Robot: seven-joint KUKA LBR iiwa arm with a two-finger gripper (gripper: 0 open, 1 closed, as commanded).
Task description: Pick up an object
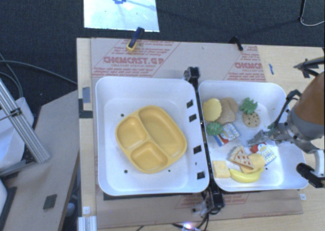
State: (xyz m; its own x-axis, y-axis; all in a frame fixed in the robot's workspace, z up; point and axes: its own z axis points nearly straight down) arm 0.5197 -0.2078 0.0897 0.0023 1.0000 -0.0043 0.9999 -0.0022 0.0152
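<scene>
The gripper (260,137) hangs over the right bin (277,92); whether its pincer is apart or together, I cannot tell. Below it the banana (246,175) lies lengthwise left-to-right, ends curving upward.

Glossy yellow plastic tray (150,145); smooth white bins (152,87).

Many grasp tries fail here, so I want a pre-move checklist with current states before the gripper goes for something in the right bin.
1. Gripper over the right bin: ok, it sits above the toy food.
2. Fingers open or shut: cannot tell.
3. Object held already: cannot tell.
4. Nearest target: ok, a red-and-white packet lies just below the gripper.
5. Crowding: not ok, the banana, cracker and packet touch.
6. Yellow tray in the left bin: ok, apart from the arm.
</scene>
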